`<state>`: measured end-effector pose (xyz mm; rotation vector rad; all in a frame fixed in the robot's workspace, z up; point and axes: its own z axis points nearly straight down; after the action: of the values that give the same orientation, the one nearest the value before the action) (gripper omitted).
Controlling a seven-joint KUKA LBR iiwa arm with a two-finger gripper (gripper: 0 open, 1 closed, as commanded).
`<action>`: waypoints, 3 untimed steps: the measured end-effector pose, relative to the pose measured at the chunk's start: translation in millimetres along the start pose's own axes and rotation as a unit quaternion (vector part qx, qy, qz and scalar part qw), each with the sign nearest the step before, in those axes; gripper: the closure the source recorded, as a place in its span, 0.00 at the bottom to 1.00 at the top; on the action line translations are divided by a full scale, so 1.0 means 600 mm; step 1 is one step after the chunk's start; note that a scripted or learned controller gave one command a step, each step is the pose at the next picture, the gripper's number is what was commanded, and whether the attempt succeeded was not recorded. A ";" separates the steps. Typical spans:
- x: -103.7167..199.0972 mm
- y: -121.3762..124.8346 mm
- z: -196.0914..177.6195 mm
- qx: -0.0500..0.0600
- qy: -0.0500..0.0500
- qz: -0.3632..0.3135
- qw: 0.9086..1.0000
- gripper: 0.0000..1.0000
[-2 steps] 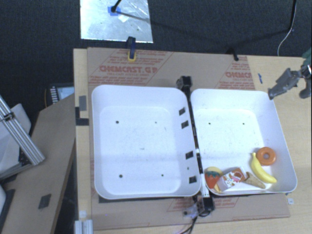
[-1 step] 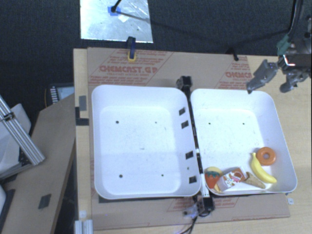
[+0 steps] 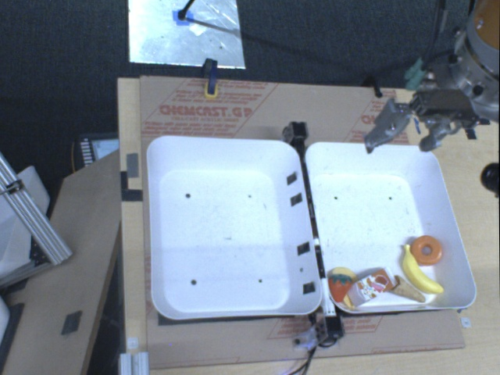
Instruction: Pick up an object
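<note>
My gripper (image 3: 408,133) hangs open above the far edge of the right bin (image 3: 367,201), its two grey fingers spread with nothing between them. At the bin's near right corner lie a yellow banana (image 3: 419,271), an orange ring-shaped toy (image 3: 426,248), a red and orange round toy (image 3: 341,282), a small red and white packet (image 3: 370,285) and a tan cone-shaped piece (image 3: 406,291). The gripper is well away from all of them, up toward the far right.
The left bin (image 3: 219,225) sits beside the right one, joined by a black clipped divider (image 3: 305,209). Both rest on a brown cardboard sheet (image 3: 226,108). A shiny metal plate (image 3: 186,20) lies on the dark floor beyond.
</note>
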<state>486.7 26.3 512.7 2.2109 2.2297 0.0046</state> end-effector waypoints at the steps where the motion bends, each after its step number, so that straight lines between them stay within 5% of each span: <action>1: 0.129 0.000 -0.039 -0.001 0.001 -0.002 1.000 0.00; 3: 0.353 0.001 -0.007 0.002 0.000 -0.001 1.000 0.00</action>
<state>485.8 237.9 516.8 2.2103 2.2336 0.0010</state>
